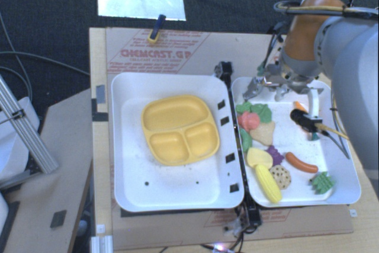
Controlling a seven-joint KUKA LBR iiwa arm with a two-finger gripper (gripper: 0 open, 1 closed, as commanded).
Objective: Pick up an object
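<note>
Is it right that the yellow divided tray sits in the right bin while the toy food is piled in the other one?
Not quite. The camera view shows the yellow divided tray in the left bin; the toy food, such as the corn cob and sausage, is piled in the right bin.

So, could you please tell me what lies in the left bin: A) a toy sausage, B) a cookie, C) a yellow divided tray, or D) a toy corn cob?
C: the yellow divided tray lies alone in the left bin, while the corn cob, sausage and cookie are in the right bin.
</note>
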